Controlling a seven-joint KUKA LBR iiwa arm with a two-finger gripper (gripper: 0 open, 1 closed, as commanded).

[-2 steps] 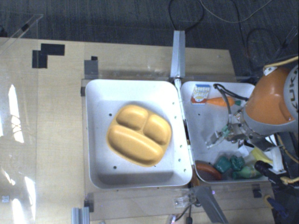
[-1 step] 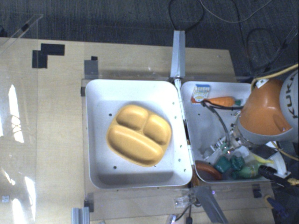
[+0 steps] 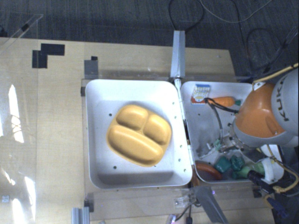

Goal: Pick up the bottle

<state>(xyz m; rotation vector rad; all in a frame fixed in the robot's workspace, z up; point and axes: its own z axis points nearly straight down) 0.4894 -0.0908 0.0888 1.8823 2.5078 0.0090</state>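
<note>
— Where is the bottle? Can you see it from your side?

— Yes. The teal-green, see-through plastic bottle [image 3: 231, 164] lies in the shallow white right bin [image 3: 201, 125], close to the front wall, the one nearest to us. How it is turned I cannot tell, because the arm covers a part of it.

— And the pincer?

— The metal pincer [image 3: 223, 147] hangs in the same bin, just behind the bottle and a little toward the middle of the bin. The two are very close, but whether they touch I cannot say. Whether the pincer is released or clenched I cannot tell either. The grey arm with the orange band [image 3: 259, 118] reaches in from the right and stands over that corner.

— What lies around the bottle?

— A flat dark-red thing [image 3: 208, 169] lies just left of it, at the same front wall. At the far end of this bin there is an orange carrot-shaped toy [image 3: 225, 101]. In the far left corner lies a small white card with blue and red print [image 3: 200, 93].

— And the other bin?

— The shallow white left bin [image 3: 98, 125] holds one large yellow plastic loaf [image 3: 140, 134], made of three rounded lobes. It sits about in the middle, well apart from the pincer. Both bins stand side by side on the pale wooden bench [image 3: 56, 148].
</note>
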